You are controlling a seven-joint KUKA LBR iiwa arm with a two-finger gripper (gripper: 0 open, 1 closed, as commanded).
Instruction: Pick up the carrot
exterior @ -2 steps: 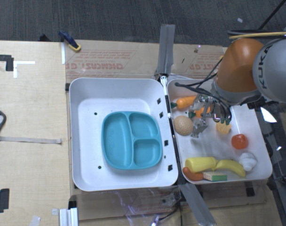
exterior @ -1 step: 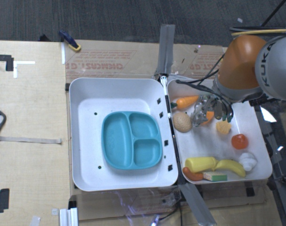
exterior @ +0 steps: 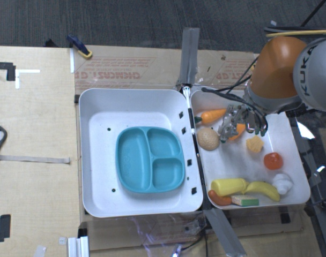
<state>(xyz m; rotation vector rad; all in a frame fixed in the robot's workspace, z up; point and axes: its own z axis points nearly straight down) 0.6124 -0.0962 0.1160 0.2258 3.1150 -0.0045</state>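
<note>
Jaws [exterior: 234, 126] hang low in the right bin [exterior: 291, 197], right at the carrot [exterior: 213, 115]; whether they are apart or together I cannot tell. Nearest the camera lie a banana [exterior: 264, 189], a yellow block [exterior: 229, 186] and a sponge [exterior: 244, 201]. Farther back sit a tomato [exterior: 273, 160] and potato [exterior: 208, 139]. A teal tray [exterior: 150, 159] fills the left bin [exterior: 93, 143].

Single fixed camera above the counter [exterior: 34, 122], looking down at a slant, moderately near, so both white bins sit mid-frame: left bin [exterior: 93, 143] with the teal divided plate [exterior: 150, 159], right bin [exterior: 291, 197] beside it. Dark floor [exterior: 125, 9] runs across the top edge beyond the counter's far side. The arm [exterior: 283, 68] comes in from the upper right, large in frame, covering the right bin's far corner.
</note>
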